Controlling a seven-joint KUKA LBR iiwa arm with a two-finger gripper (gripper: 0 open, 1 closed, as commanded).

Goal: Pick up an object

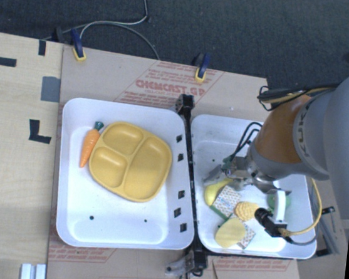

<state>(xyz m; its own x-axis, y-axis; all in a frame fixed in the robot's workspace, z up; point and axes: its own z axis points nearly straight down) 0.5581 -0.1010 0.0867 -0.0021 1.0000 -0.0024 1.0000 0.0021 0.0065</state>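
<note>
Nearest the front edge of the right bin, a pale yellow piece, a corn cob and a patterned packet lie clustered. Just behind them the gripper hangs low; whether it is released or clenched I cannot tell. Nothing looks lifted, so the pick seems undone. Farther left, the other bin holds a yellow divided plate and a carrot.

Arm reaches from right; tool lowered, partly hidden.

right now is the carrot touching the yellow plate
Touching. The camera view shows the carrot lying against the left rim of the yellow plate, with no white bin floor visible between them.
</note>
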